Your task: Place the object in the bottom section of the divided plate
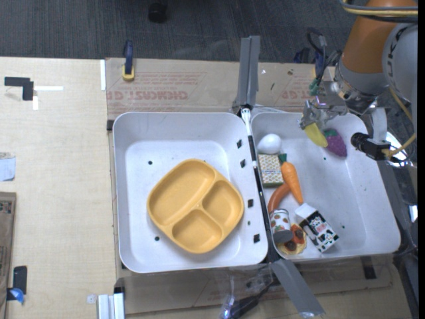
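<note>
A robotics lab. A grey-and-orange arm [375, 38] reaches over two white bins [126, 198] on a plywood bench [53, 178]. Toy food [290, 181] fills one bin.

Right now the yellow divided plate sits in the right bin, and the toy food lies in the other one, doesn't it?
Not quite. The camera view shows the yellow plate in the left bin; the toy food, like the carrot, lies in the right bin.
</note>
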Tool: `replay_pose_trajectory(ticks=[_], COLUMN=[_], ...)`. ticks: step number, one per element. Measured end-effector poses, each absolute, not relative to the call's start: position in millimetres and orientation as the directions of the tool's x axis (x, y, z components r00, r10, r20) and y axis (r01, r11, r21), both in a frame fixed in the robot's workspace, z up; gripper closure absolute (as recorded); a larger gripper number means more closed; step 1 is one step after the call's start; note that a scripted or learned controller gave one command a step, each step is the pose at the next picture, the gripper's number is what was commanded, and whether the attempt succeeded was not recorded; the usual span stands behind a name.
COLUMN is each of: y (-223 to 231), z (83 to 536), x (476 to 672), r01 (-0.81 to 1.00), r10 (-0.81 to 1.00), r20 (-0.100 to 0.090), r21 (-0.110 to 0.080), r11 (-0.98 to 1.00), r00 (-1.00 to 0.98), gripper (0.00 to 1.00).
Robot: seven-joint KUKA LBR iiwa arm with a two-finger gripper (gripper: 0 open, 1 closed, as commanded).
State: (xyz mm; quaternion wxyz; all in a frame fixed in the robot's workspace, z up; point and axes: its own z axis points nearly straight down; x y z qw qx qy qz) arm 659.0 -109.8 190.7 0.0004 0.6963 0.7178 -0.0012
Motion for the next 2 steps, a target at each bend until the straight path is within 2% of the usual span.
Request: replay_pose_trajectory(ticks=[1, 2], y=[-40, 55], z=[237, 261], x=[642.3, 582.2], r01=[0.982, 0.997], r10=[0.982, 0.997], r20=[-0.001, -0.001], r21=[0.000, -0.003], r11=[0.187, 0.077], r00=[-0.187, -0.077], gripper=[1.00, 1.00])
